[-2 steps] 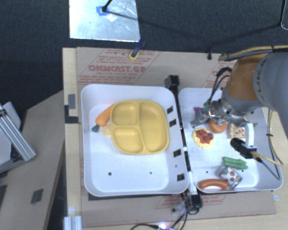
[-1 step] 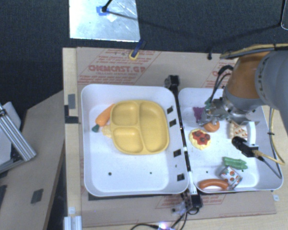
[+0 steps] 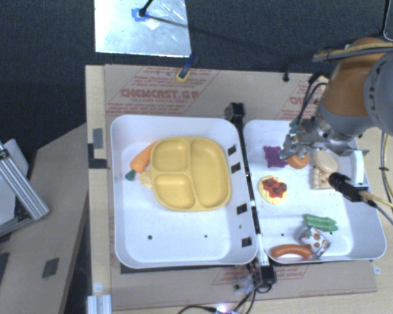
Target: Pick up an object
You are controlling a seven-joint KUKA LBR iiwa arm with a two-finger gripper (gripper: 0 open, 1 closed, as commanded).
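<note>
Several toys crowd the pincer (image 3: 294, 150), grip state unclear, so the orange piece (image 3: 299, 161) at its 5 o'clock could slip or the purple one (image 3: 273, 156) get nudged.

Grey arm (image 3: 386, 90), orange band above wrist, silver metal claw (image 3: 294, 146), black cables

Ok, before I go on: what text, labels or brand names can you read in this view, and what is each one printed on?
"CHEMCAST GP": red print on the brown sheet under the bins, above the left bin; the end letters are faint.
More red print on the same sheet near the arm, and along its front edge: too blurred to read.
The small printed box in the right bin: unreadable.
</note>
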